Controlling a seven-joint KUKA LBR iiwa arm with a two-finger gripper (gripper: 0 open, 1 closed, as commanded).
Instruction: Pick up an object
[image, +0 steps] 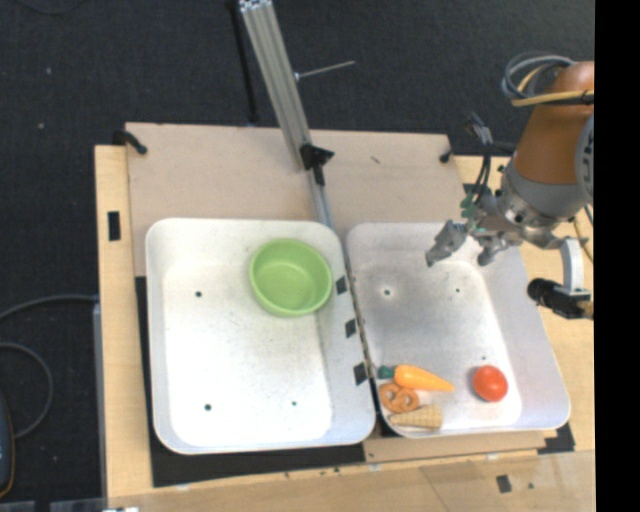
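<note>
1. the hand hangs over the far end of the right bin, fingers spread apart and grasping nothing.
2. the candidates lie together at the near end of that bin: a red ball-like thing, probably a toy tomato, a toy carrot, a small pretzel-like piece and a pale cone-like piece.
3. they look like light, stiff plastic toys, likely smooth and apt to slip or roll.
4. the red one stands apart from the others, so it seems the easiest to take across its middle.
5. the carrot is best pinched across its thick part; it touches or nearly touches the pretzel piece.
6. the cone piece lies close against the near wall, leaving little finger room there.
7. the middle of the right bin is open for descent; a green bowl sits in the left bin on the bench, well apart.
</note>
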